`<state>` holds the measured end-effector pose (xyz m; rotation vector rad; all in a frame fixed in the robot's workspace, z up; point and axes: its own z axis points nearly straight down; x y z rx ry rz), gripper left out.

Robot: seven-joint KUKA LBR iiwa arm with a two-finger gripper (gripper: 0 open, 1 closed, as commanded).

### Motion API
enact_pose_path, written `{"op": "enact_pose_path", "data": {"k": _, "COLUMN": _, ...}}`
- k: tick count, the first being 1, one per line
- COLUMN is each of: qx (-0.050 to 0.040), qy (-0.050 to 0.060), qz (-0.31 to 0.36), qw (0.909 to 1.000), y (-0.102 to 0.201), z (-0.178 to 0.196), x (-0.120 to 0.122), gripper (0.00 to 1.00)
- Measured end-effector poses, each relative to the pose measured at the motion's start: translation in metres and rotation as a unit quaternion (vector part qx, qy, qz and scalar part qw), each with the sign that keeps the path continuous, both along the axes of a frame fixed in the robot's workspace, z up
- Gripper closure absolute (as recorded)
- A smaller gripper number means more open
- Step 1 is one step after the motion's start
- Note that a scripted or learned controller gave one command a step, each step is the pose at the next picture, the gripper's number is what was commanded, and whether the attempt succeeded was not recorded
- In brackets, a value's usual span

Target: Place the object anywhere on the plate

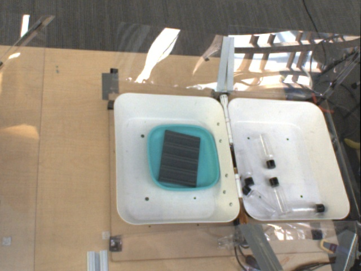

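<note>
Closest to us, in front of the plate (154, 151), is the near rim of the left bin (169, 218). This white bin sits on the tan bench (56, 151). The blue-green plate lies flat in the middle of that bin. The block (179, 158), a dark grey ribbed slab, lies flat on the plate. It sits near the plate's middle and is turned a little. All of the block looks to be inside the plate's rim, and nothing hangs over the edge. So I think the job is done: the block is on the plate, and nothing is touching it or holding it. I cannot tell if the claw is open or closed, but nothing is gripping the block. The only thing that might be left is for the arm to stay away so the block is not bumped. To the right of the plate is the right bin (304, 117), touching the left bin along one side. In it lie some clear tubes (299, 209) with small black caps (273, 182). They are well apart from the plate and have no part in this job. Behind the plate, past the far rims of both bins, a grey metal post (226, 61) stands where the bins meet. Farther back still is the dark floor (141, 4).
</note>
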<state>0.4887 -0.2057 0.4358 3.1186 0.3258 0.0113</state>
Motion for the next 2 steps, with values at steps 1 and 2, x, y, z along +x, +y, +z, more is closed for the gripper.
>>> {"op": "enact_pose_path", "data": {"k": 1, "qx": 0.0000, "qy": 0.000, "qz": 0.000, "qw": 1.0000, "y": 0.0000, "z": 0.0000, "x": 0.0000, "gripper": 0.00}}
{"op": "enact_pose_path", "data": {"k": 2, "qx": 0.0000, "qy": 0.000, "qz": 0.000, "qw": 1.0000, "y": 0.0000, "z": 0.0000, "x": 0.0000, "gripper": 0.00}}
